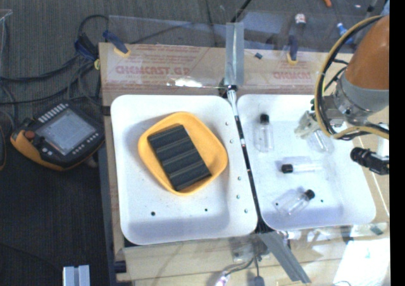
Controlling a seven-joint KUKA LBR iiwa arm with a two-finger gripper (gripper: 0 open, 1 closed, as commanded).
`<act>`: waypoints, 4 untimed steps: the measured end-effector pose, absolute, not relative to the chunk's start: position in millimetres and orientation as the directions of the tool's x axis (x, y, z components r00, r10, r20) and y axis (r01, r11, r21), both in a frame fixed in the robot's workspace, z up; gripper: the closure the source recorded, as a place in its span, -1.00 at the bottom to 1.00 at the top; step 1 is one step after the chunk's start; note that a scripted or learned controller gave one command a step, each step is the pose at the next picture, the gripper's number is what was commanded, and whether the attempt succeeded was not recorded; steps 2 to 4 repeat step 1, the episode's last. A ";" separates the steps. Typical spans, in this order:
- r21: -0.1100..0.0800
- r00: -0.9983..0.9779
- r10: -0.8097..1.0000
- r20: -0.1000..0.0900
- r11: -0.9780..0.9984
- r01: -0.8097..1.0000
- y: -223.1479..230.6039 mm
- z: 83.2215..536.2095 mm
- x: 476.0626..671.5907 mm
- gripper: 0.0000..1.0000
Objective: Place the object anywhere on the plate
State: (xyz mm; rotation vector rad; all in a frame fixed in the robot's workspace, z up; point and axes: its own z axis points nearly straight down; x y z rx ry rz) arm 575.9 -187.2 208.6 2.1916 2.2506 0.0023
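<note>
Yellow plate in your left bin already bears a black block; three clear vials lie in the right bin, below the gripper, whose grip you cannot tell.

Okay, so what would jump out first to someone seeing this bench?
The yellow plate in the left white bin, carrying a ridged black rectangular block. Then three small clear black-capped vials scattered in the right white bin, with the grey, orange-banded arm at its right side.

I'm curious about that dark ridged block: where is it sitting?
The dark ridged block lies on the yellow plate in the left white bin.
</note>
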 end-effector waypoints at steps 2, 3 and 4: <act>0.001 -0.027 1.000 0.001 0.027 1.000 -187.1 208.5 575.9 -1.00; 0.001 -0.027 1.000 0.001 0.027 1.000 -187.1 208.5 575.9 -1.00; 0.001 -0.027 1.000 0.001 0.027 1.000 -187.1 208.5 575.9 -1.00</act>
